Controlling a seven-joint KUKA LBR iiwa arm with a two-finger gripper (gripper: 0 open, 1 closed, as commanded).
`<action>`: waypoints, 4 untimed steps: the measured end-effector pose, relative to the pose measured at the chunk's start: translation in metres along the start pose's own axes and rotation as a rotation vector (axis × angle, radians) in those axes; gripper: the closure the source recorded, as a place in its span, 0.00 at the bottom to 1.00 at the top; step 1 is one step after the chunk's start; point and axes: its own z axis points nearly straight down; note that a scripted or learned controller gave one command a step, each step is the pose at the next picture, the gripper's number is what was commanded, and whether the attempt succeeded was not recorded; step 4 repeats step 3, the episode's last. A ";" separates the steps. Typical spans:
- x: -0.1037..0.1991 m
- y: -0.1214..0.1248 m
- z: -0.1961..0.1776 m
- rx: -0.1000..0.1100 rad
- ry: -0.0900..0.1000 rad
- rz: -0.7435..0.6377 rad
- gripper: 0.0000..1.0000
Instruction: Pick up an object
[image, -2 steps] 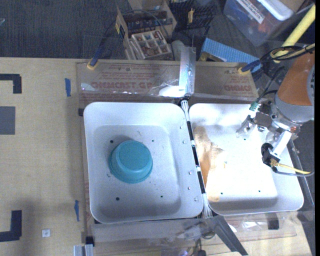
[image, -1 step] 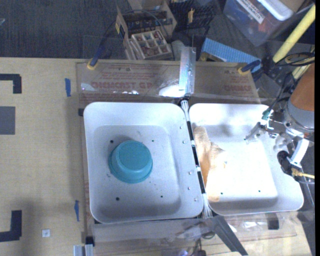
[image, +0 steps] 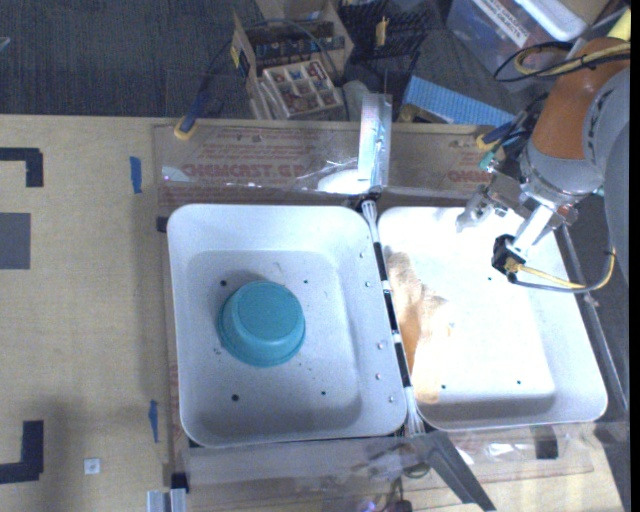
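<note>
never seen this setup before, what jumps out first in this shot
A teal bowl, upside down, sits alone in the middle of the left bin. The grey arm with its orange band reaches in from the right, its gripper over the far end of the right bin, near a yellow cable.

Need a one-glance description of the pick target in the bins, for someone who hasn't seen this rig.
Two white bins sit side by side on the bench; take the left bin. On its floor, left of centre, rests a teal bowl, round and seemingly upside down. It is the one solid coloured object in either bin; the right bin has just a brownish smear along its left side.
</note>
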 end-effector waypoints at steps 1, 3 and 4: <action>-0.049 0.002 0.011 0.004 0.000 -0.125 0.00; -0.054 -0.070 0.045 0.007 0.000 0.166 0.00; -0.054 -0.070 0.045 0.007 0.000 0.166 0.00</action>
